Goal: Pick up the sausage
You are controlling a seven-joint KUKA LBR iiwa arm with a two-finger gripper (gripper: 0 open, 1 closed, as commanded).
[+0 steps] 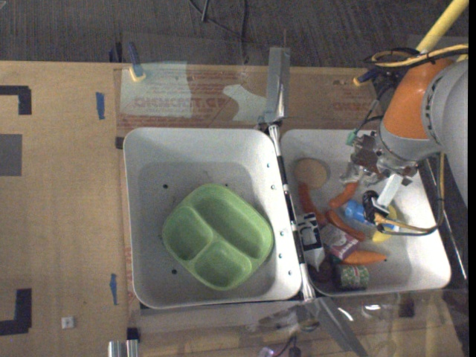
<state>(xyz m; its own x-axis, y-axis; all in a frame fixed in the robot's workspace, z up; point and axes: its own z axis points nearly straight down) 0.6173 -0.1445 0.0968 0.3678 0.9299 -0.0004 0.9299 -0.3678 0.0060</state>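
Observation:
The sausage [306, 201], a reddish-brown elongated piece, lies in the right bin [435, 262] close to its left wall, just below a round tan disc [311, 173]. My gripper [357, 168] hangs over the upper middle of that bin, to the right of the sausage and apart from it. Nothing visible is carried by it. Directly below the gripper is a heap of small items, among them orange pieces [344, 195] and a blue thing [355, 213].
The left bin [141, 162] holds a green divided plate [217, 235]. Further items in the right bin are an orange carrot-like piece [364, 257], a pink packet [342, 244], a dark green can [355, 276] and a black-and-white pack [309, 233].

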